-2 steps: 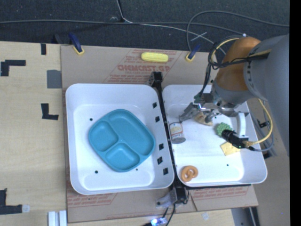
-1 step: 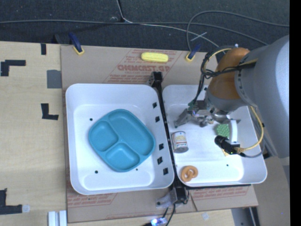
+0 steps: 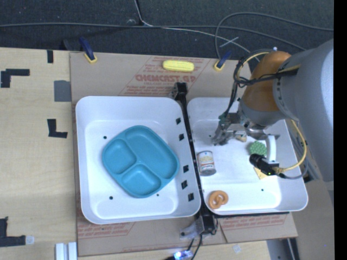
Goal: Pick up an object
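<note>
In the right bin [image 3: 287, 199] a small tin can [image 3: 206, 163] lies on its side near the left wall. An orange ring-shaped item [image 3: 218, 199] rests near the front wall. A green object [image 3: 257, 147] sits toward the right, partly under the arm's cables. My gripper [image 3: 223, 134] hangs low over the back left part of this bin, above and to the right of the can and left of the green object. Nothing shows in its grasp.
The left bin [image 3: 89, 118] holds a blue divided plate [image 3: 140, 160]. A yellow corn-shaped item [image 3: 178, 65] lies on the cardboard behind the bins. The arm's grey body [image 3: 314, 107] and orange band [image 3: 265, 85] cover the right bin's back right corner.
</note>
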`<state>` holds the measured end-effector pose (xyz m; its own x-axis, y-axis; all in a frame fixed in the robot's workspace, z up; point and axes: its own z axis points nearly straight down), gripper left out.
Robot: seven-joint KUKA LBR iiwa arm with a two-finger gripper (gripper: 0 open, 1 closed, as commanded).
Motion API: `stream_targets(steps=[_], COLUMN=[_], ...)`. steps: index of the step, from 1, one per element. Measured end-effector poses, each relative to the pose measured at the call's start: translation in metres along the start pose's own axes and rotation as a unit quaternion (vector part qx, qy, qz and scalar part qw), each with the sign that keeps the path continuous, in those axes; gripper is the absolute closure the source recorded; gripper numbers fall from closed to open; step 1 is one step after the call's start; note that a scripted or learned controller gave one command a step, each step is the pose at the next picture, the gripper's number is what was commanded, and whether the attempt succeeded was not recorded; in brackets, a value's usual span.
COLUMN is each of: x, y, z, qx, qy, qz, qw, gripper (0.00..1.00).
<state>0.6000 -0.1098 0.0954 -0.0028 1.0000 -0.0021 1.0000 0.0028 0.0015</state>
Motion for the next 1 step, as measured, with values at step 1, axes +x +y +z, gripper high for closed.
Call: stream_targets(steps=[1], x=[0.0008], y=[-0.008], z=[-0.0451], qx=[0.001], qy=[0.001], qz=[0.001], qw=[1.0], gripper=[1.0])
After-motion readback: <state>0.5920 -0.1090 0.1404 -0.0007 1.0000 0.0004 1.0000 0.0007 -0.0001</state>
